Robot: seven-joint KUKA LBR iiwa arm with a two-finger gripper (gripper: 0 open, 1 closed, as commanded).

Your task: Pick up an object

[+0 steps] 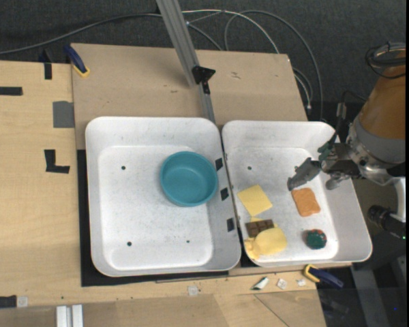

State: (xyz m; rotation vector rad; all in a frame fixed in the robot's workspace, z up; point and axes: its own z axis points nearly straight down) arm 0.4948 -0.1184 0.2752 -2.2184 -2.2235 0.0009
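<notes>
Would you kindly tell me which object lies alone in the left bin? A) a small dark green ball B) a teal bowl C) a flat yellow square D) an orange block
B: the teal bowl sits by itself in the left bin, while the yellow square, orange block and green ball all lie in the right bin.

No legible text, labels, brand marks, nos. or signs anywhere in the view. The objs. in the bins are too small and blurred to tell whether any carries print.
</notes>
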